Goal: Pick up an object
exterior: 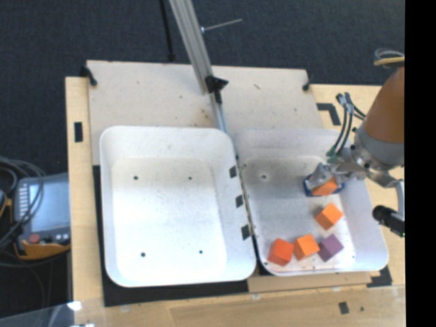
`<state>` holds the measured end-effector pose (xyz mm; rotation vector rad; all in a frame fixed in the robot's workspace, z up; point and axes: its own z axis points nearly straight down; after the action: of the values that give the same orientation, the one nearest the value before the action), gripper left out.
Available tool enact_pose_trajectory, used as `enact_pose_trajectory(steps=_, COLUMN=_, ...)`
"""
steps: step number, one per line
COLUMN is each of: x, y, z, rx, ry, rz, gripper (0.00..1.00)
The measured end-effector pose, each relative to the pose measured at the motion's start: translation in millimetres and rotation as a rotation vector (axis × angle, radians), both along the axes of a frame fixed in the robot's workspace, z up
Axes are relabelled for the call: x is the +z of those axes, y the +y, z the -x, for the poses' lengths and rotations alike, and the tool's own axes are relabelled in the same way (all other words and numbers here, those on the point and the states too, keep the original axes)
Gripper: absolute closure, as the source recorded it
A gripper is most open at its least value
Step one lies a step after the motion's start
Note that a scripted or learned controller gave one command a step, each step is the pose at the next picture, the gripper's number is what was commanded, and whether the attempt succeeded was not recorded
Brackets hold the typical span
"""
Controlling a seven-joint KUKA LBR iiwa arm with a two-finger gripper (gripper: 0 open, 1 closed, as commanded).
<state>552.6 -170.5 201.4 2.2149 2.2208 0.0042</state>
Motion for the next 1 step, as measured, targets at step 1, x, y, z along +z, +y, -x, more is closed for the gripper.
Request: enact_pose_trajectory(steps=1, x=61.2, y=2.0, z=-6.6, rx=0.001, ry=-0.001, rz=0.001, gripper=1.0)
